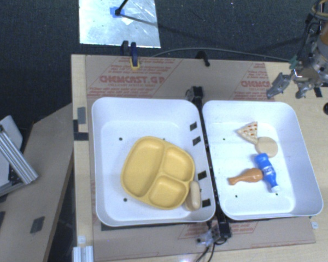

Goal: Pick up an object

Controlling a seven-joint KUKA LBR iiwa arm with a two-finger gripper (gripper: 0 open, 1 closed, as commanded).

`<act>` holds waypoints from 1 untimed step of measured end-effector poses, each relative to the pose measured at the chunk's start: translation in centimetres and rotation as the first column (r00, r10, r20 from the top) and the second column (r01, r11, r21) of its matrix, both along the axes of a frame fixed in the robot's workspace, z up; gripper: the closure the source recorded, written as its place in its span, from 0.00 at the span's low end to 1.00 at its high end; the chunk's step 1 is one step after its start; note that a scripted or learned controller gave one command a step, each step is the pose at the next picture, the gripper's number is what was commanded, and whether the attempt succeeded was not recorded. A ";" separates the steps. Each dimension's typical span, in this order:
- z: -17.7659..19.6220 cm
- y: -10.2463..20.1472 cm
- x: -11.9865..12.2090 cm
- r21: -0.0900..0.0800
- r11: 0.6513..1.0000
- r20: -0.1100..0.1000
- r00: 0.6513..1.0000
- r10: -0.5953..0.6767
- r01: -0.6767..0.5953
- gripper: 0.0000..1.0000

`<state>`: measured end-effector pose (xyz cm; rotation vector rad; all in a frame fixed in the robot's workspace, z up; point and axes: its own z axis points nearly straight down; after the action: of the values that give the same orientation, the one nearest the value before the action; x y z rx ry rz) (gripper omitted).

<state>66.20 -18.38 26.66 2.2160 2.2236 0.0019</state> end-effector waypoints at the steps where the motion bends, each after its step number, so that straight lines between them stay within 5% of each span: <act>1: -5.0 0.9 -0.5 0.001 1.000 -0.004 1.000 0.002 -0.002 0.00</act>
<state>65.68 -17.49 21.62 2.2165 2.2276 -0.0010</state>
